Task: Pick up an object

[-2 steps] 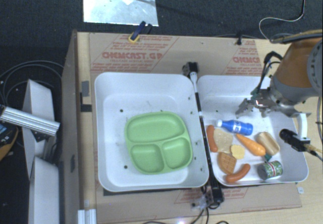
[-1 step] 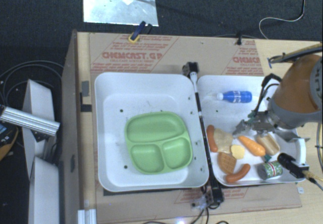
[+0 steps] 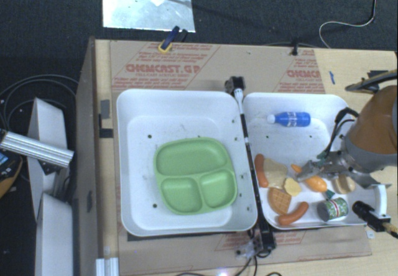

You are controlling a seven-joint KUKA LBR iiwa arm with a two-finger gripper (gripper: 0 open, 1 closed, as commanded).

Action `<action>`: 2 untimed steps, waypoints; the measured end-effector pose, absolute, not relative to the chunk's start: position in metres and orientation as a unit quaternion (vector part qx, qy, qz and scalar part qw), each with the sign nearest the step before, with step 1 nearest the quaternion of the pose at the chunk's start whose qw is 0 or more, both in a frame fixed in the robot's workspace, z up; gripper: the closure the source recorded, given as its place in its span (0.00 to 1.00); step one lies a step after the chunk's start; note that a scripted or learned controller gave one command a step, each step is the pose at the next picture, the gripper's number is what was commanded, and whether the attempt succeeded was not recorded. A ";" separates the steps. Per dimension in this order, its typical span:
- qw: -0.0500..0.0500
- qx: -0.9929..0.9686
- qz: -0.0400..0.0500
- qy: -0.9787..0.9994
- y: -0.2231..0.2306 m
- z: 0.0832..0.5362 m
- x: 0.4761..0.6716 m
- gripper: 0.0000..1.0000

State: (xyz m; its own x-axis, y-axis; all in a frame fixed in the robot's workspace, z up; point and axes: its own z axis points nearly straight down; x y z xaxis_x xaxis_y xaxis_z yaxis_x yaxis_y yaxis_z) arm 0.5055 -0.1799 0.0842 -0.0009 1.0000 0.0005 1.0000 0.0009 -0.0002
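Observation:
The right bin [image 3: 311, 104] holds several toy foods. A blue bottle [image 3: 290, 119] lies near its back wall. Toward the front are a reddish sausage [image 3: 262, 171], a waffle [image 3: 280, 200], a yellow cheese wedge [image 3: 292, 186], an orange piece [image 3: 316, 184], a second sausage [image 3: 293, 213] and a green-labelled can [image 3: 334, 209]. My gripper [image 3: 323, 168] hangs low in this bin, just above and behind the orange piece. The arm [image 3: 373, 138] hides the bin's right side. Whether the gripper touches anything is unclear.
The left bin [image 3: 134, 144] holds a green divided plate [image 3: 196, 174]. A dark divider [image 3: 247, 144] runs between the bins. Cables and grey metal parts lie off the bench at the left.

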 end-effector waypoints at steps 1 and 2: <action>-0.001 -0.706 -0.001 -0.708 -0.180 0.095 0.507 1.00; -0.001 -0.705 -0.002 -0.709 -0.109 0.160 0.547 1.00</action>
